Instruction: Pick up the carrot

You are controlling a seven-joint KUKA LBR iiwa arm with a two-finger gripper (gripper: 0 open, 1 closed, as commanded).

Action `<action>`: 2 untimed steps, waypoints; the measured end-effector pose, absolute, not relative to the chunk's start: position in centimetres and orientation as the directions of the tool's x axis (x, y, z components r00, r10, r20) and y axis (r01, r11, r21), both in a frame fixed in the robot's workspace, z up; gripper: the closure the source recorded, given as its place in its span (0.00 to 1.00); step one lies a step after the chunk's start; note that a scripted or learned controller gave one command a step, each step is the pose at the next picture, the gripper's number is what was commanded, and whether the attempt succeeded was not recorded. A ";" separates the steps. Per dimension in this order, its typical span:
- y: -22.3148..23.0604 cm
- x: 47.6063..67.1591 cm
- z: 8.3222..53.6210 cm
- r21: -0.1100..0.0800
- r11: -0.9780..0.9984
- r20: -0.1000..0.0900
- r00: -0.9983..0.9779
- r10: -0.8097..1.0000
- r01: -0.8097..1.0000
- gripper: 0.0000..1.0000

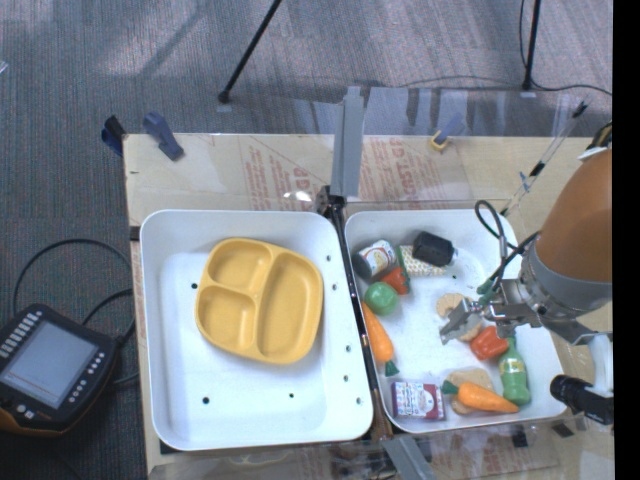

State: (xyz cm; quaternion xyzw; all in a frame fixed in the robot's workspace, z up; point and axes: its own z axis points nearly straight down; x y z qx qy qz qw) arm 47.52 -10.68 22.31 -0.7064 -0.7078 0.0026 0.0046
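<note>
1. Two shallow white plastic bins are sitting side by side on a bench. The left bin is holding a yellow three-compartment plastic plate. The right bin is holding a scatter of toy food.
2. A grey robot arm with an orange band is reaching in from the right, and its two-finger metal gripper is hanging over the middle of the right bin, beside a round tan cracker.
3. The fingers are looking slightly parted, and nothing is showing between them, so the gripper is holding nothing.
4. Two carrots are lying in the right bin. A long orange toy carrot with a green tip is lying along the bin's left wall, left of the gripper and apart from it. A shorter orange toy carrot is lying in the near right corner, on a tan slice, nearer than the gripper.
5. My reading is that the arm is approaching, with no grasp made yet.
6. The next move is calling for the gripper to settle over one carrot, turn across its length, descend and close.
7. A red toy pepper and a green toy bottle are crowding the space just right of the gripper.
</note>
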 end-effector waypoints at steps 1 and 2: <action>-14.6 47.1 10.6 -0.017 0.008 0.006 -0.008 1.000 1.000 0.00; -12.7 51.3 8.7 -0.011 -0.364 0.000 0.364 0.932 0.931 0.00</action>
